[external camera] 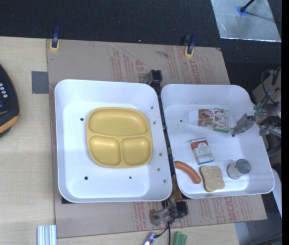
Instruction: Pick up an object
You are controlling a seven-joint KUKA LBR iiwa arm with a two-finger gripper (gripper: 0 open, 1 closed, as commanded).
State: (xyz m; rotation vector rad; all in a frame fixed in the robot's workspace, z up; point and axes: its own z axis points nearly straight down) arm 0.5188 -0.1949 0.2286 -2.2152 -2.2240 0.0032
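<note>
White right bin [246, 93] held 5 items, among them a sausage [187, 171] and toast [212, 178] near me. Gripper [242, 124] sat at its right edge; I couldn't tell its opening.

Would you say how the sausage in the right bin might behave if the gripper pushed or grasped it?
The sausage looks round and smooth, so it may roll or slip from the fingers. It lies right beside the toast, so a push could nudge that too. It is probably light.
</note>
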